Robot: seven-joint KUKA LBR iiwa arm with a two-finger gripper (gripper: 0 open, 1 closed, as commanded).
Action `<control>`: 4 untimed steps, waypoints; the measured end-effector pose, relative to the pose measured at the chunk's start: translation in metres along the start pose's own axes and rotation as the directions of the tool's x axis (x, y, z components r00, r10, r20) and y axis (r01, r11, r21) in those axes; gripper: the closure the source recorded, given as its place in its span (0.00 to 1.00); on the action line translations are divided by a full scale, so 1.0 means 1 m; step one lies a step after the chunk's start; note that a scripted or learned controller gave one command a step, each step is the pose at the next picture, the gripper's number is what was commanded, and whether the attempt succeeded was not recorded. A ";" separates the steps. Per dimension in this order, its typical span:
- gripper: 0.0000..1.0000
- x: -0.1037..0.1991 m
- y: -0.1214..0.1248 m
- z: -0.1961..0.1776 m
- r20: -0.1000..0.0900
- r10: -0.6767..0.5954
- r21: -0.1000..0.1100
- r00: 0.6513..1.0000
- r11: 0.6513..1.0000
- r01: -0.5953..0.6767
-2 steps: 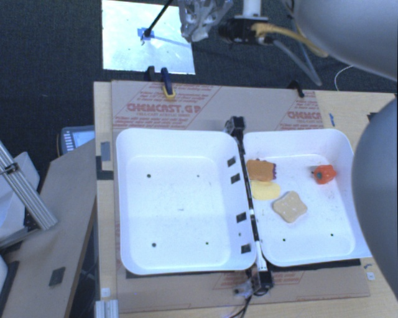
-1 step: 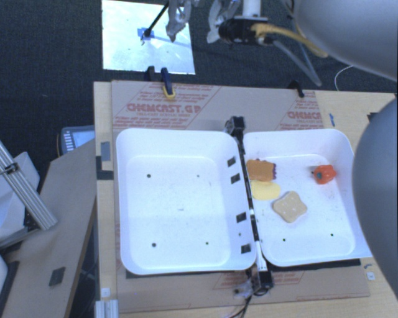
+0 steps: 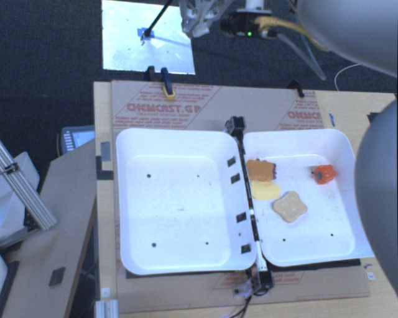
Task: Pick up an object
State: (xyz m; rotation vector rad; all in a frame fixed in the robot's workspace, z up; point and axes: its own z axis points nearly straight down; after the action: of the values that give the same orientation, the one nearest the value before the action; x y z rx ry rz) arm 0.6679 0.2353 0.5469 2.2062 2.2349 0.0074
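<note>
Objects for picking all lie in the right bin [image 3: 339, 140], clustered in its upper half. A toast-shaped piece [image 3: 290, 206], pale tan, sits near the bin's middle. At its ten o'clock, just beside it, is a flat yellow slice [image 3: 265, 191], and touching that slice at its twelve o'clock is an orange-brown block [image 3: 260, 170] with a sliver of purple at its right edge, close against the divider between the bins. Well apart from these, at about three o'clock from the block, a small red-orange piece [image 3: 323, 174] with a dark spot rests near the bin's right wall. The left bin [image 3: 127, 186] shows only its white floor and a few dark dots.

The gripper [image 3: 200, 18] hangs at the frame's twelve o'clock, above the dark floor and a reflective sheet [image 3: 147, 37] beyond the bench, far from both bins. Its metal parts are blurred and cut by the top edge, so whether it is released or clenched I cannot tell; nothing recognisable sits in it. The grey arm [image 3: 376, 186] bulks along the three o'clock edge and across the upper right corner.

By my reading, the task is barely begun: every object rests on the bin floor, none lifted. What is left is the whole of it, namely choosing a target, travelling over the right bin, descending, closing on the piece and raising it. The lone red-orange piece looks the easiest, having free space around it.
</note>
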 end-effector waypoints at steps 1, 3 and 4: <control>0.00 0.000 0.000 0.000 0.000 -0.001 0.001 1.000 1.000 0.001; 0.00 0.001 0.000 -0.011 0.000 -0.006 -0.001 1.000 1.000 0.006; 1.00 0.001 0.000 -0.022 -0.002 -0.010 -0.004 1.000 1.000 0.010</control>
State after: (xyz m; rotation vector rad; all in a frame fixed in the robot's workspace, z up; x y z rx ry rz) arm 0.6675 0.2367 0.5693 2.1935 2.2452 0.0133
